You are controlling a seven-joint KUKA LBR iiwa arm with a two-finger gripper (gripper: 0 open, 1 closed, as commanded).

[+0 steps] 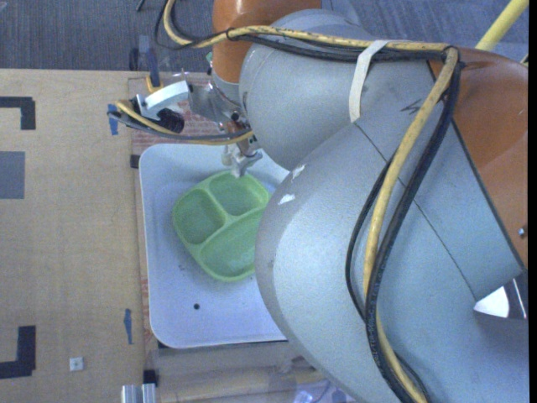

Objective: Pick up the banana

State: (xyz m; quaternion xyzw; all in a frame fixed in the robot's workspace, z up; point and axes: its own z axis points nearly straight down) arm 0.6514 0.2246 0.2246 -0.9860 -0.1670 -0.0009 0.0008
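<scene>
My gripper (240, 163) hangs low over the far rim of a green divided plate (220, 225), which lies in the white bin (168, 300). The grey arm (352, 183) reaches in from the right and covers most of the bin's right side. The orange band (260, 7) sits at the top, above the wrist. Whatever lies under the arm is hidden.
The wooden bench top (67, 225) spreads to the left of the bin. Yellow and black cables (403, 183) run along the arm. A white clip with wires (155, 107) juts out left of the wrist, just beyond the bin's far edge.
</scene>
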